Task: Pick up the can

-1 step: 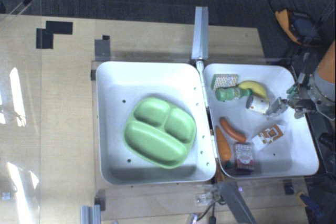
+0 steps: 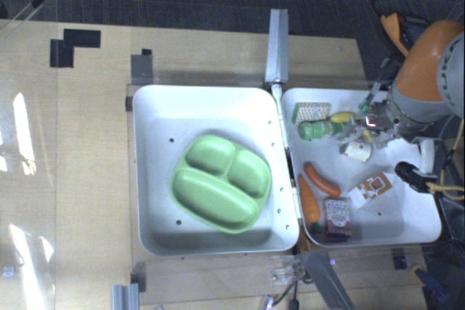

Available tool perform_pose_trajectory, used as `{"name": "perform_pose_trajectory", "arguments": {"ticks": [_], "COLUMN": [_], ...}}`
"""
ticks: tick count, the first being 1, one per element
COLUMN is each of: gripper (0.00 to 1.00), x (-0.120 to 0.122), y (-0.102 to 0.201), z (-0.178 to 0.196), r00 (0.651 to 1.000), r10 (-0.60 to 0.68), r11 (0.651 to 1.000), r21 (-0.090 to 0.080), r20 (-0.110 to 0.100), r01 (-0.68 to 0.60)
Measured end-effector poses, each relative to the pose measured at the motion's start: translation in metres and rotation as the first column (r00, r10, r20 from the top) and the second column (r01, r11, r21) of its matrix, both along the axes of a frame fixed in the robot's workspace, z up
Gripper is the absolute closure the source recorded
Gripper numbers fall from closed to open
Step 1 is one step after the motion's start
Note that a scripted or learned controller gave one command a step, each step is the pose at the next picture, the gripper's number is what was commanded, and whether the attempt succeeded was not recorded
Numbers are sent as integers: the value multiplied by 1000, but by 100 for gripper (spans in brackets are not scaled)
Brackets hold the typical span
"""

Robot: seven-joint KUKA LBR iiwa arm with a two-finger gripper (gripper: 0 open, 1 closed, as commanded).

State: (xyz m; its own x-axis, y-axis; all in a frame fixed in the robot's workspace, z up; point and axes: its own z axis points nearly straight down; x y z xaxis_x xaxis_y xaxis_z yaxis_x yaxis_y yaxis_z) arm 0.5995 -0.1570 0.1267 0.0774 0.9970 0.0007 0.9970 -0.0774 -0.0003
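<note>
Lying on its side near the front wall of the right bin [image 2: 407, 223], the can [image 2: 337, 218] shows a dark red body with a pale label patch toward its upper end. Its long axis runs roughly front to back in the camera view.

Handling, as judged from appearance:
- The can is probably rigid metal and will not yield under clamping. Whether it is full or empty cannot be read, so treat it as moderately heavy.
- The curved wall is smooth and likely slippery, and the can may roll sideways if nudged off-centre.
- The recommended hold is across the body at mid-length, with the closing direction square to the long axis. Avoid the rims at either end.

Surroundings:
- A carrot [image 2: 309, 204] lies just beside the can on the side toward the left bin, so clearance there is tight.
- A sausage [image 2: 321, 179] lies just behind the can.
- A small box [image 2: 374, 186] sits near the can on its other side.
- The bin's front wall is close, which limits approach from that direction.

The end effector [image 2: 369, 124] is at the back of the right bin, well apart from the can, near a green bottle [image 2: 316, 130] and a white object [image 2: 356, 150]. How far it is open cannot be told, and no object is visibly in its hold.

The left bin [image 2: 156, 128] holds a green tray [image 2: 221, 181]. Both bins rest on the tabletop [image 2: 73, 156].
</note>
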Motion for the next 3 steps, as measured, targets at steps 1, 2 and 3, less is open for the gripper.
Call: {"name": "perform_pose_trajectory", "arguments": {"ticks": [1, 2, 3], "gripper": [0, 0, 0], "x": [-9, 18, 43], "y": [12, -23, 8], "z": [-27, -38, -25], "r00": [999, 997, 942], "r10": [37, 72, 337], "r11": [999, 997, 942], "r21": [-4, -5, -3], "r20": [11, 13, 3], "r01": [-37, -72, -337]}}
